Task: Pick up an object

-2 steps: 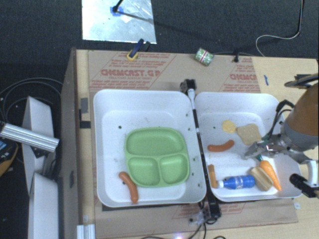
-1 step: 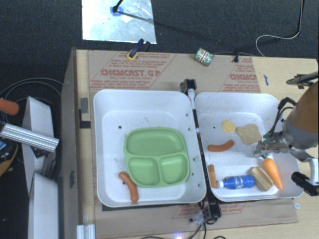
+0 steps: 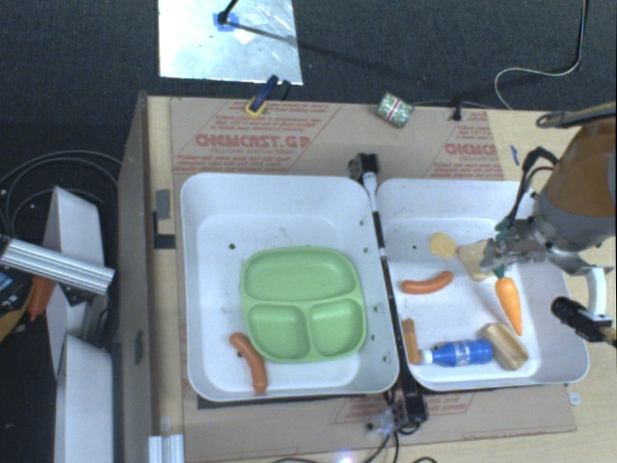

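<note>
Carrot — just below gripper

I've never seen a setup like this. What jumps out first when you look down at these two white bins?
The bright green divided tray fills the middle of the left bin, with a toy sausage beside its lower left corner. In the right bin, the robot's hand reaches in from the right among toy food: an orange carrot just below it and a blue bottle near the front edge.

A roll of tape lies on the bench's cardboard sheet near its far edge. A yellow-and-blue clamp grips that far edge, further left.
</note>
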`<state>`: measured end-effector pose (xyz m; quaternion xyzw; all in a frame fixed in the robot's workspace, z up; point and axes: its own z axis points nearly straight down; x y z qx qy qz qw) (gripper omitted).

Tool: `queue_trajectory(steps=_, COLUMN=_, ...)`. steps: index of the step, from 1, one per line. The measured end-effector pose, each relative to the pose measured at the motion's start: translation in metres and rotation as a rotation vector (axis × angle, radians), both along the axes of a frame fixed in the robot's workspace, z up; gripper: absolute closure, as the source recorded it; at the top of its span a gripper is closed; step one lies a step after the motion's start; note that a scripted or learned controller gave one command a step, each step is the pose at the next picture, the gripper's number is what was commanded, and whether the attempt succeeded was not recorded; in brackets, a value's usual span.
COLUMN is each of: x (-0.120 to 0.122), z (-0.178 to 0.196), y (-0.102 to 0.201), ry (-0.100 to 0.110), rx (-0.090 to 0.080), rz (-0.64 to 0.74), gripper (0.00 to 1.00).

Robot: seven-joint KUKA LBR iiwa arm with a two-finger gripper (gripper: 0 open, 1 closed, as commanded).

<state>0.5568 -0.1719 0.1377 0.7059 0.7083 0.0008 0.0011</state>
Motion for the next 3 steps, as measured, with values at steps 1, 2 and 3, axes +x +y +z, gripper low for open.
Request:
queue_trajectory(steps=1, x=0.053, z=-0.035, y=-0.017, ry=0.002, rx=0.000, rz=0.001, gripper=1.00)
queue_trajectory(steps=2, x=0.053, z=-0.035, y=-0.017, ry=0.001, rx=-0.001, rz=0.001, gripper=0.00)
queue_trajectory(steps=3, x=0.028, z=-0.052, y=-0.016, ry=-0.001, rx=-0.001, rz=-0.001, gripper=0.00)
